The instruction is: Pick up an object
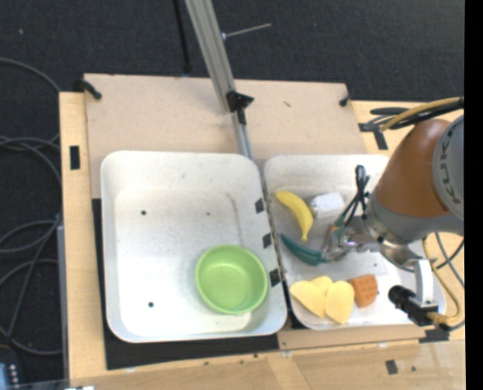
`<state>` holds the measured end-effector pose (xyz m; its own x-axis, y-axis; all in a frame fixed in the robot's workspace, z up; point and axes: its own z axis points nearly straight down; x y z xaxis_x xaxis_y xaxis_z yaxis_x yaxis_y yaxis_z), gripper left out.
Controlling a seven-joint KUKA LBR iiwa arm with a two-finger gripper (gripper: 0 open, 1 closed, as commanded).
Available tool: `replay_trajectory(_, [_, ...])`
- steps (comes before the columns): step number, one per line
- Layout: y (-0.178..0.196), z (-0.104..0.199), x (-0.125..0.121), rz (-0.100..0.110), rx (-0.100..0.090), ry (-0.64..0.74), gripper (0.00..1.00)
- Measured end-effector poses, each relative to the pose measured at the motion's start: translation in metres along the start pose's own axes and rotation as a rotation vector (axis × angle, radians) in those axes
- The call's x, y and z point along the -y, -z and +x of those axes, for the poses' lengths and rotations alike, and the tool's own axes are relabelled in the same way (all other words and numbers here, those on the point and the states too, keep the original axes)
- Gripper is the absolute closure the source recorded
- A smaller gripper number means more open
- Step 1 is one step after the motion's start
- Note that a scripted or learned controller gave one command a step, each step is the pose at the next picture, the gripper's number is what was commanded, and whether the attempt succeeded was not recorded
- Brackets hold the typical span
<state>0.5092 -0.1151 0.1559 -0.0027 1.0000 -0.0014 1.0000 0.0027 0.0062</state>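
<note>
Plainly crowded in the right bin: end effector low beside teal tool and banana, grip state impossible to tell; risk of nudging neighbours, pinching two, or closing on nothing

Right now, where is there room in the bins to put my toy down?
The left white bin has lots of bare floor: everything above and left of the round green bowl. The right white bin is crowded: yellow banana, white block, teal curved piece, pale yellow pieces and orange block huddle around the arm's gripper.
</note>
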Motion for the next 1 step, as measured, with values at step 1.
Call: replay_trajectory(1, [0.0576,-0.0002,0.0066,-0.002,0.0,0.0,1.0])
